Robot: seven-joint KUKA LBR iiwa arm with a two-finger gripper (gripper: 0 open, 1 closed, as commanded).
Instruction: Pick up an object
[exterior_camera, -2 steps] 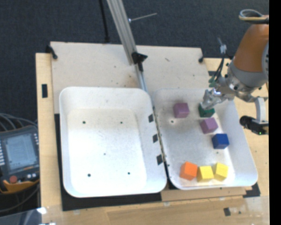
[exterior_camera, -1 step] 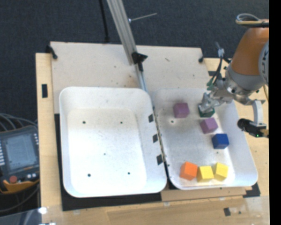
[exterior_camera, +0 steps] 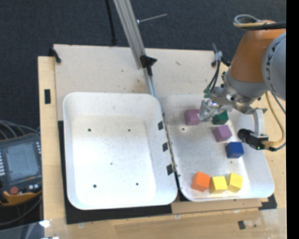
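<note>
Nearest the lens, an orange block and two yellow blocks line the front of the right bin, a blue cube behind them. Farther back the gripper hangs low between a purple block and a green block; whether it pinches anything I cannot tell. Another purple block sits just beside. Nothing looks lifted yet, so the pick seems undone

The pale wooden desk carries two shallow white bins side by side: left bin, right bin.
</note>
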